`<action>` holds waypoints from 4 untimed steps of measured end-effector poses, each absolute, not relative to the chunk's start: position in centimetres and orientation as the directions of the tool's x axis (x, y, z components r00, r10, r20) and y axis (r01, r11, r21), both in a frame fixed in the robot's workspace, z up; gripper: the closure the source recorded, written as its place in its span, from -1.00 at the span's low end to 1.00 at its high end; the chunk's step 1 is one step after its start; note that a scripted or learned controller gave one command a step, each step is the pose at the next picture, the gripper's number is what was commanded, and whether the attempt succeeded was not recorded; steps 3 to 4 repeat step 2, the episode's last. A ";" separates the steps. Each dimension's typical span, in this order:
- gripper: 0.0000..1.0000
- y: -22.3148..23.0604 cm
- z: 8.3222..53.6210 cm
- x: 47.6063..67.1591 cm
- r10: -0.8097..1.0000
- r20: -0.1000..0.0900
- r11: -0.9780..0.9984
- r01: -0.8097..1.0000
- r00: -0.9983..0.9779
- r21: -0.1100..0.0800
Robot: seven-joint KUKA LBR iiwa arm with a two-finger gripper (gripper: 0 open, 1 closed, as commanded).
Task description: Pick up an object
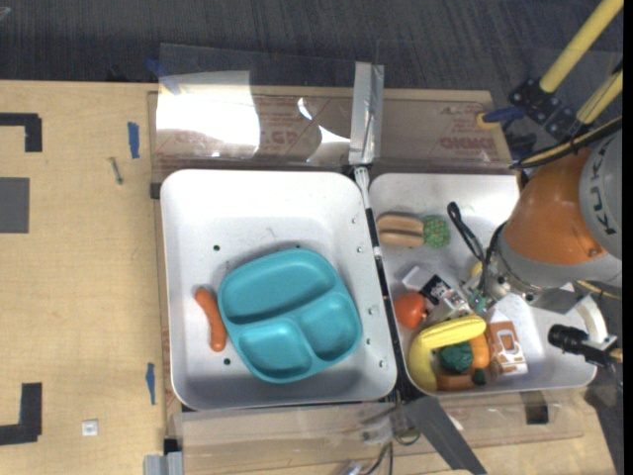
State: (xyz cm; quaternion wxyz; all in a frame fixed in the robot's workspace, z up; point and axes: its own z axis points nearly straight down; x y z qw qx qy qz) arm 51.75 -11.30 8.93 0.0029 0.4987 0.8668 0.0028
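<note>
Bins (pixel 262 191) number two on the wooden worktop (pixel 74 265), side by side.

The left bin holds two things: one teal divided plate (pixel 287 313) with three compartments, lying flat near the middle and turned at a slant, and one orange carrot-like toy (pixel 211 318) just beside the plate's left rim. The toy's long axis runs roughly from the far side toward the near side, tilted slightly, with its thicker end nearer the front wall.

The right bin (pixel 435 184) holds a crowded cluster. One hot dog toy (pixel 400 230) lies near the far left corner with its long axis running left to right, and one green knobbly piece (pixel 436 231) sits touching its right end. One orange-red round toy (pixel 409 310) rests against the left wall. One yellow banana (pixel 440 344) curves along the front, and a dark green piece (pixel 457 357) lies on it. One small orange and white carton (pixel 505 349) sits just right of that. A small black and white item (pixel 435 290) lies between the round toy and the arm.

The arm (pixel 559 216) reaches in from the right, its orange band over the right bin and its wrist angled down toward the cluster. Whether the jaws are released or clenched, I cannot tell.
</note>
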 end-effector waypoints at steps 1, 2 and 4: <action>-1.00 -12.7 12.5 65.2 0.809 -0.006 0.588 0.809 -0.588 0.005; -1.00 -10.9 9.5 60.5 0.812 -0.019 0.584 0.812 -0.584 0.014; -1.00 -10.9 9.5 60.5 0.812 -0.019 0.584 0.812 -0.584 0.014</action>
